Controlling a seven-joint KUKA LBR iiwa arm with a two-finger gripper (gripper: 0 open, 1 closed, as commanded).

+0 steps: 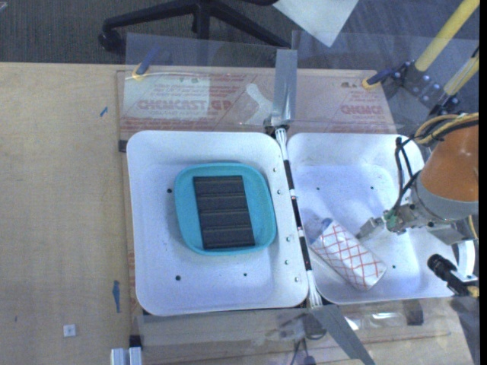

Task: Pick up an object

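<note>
Red-checked paper tray (pixel 348 255) lay tilted in the right bin (pixel 335 154), toward its front left corner.

The gripper (pixel 374 227) hung low over that bin just beside the tray's upper right end; whether its fingers were wide or narrow could not be told, and nothing was seen between them. In the left bin (pixel 152 272) sat a teal dish (pixel 185 204) with a dark ridged block (pixel 223 211) on it.
</note>
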